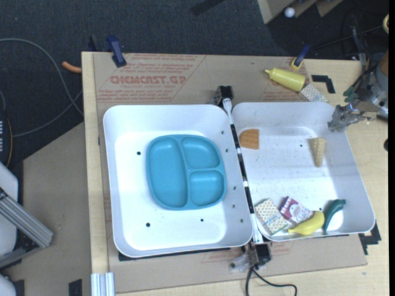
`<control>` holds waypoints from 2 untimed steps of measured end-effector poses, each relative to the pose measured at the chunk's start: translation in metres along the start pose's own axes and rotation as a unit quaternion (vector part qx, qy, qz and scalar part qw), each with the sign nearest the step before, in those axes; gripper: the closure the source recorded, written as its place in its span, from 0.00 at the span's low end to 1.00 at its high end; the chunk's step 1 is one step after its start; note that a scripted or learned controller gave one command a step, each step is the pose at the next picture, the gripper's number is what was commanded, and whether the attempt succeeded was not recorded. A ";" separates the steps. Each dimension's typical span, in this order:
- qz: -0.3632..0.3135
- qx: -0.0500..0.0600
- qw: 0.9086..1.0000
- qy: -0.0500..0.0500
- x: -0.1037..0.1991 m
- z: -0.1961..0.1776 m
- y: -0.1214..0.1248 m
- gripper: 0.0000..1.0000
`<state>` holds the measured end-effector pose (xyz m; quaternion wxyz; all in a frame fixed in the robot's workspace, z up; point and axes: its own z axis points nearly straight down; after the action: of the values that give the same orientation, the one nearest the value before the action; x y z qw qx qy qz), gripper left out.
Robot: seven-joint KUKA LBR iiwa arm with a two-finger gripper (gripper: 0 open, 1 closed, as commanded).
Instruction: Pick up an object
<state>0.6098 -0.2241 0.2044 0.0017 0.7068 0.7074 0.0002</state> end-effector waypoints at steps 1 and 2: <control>0.000 0.002 1.000 0.001 0.019 -0.001 -0.015 1.00; 0.000 0.002 1.000 0.001 0.016 0.005 -0.017 1.00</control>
<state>0.5923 -0.2076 0.1998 -0.0005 0.7071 0.7071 -0.0005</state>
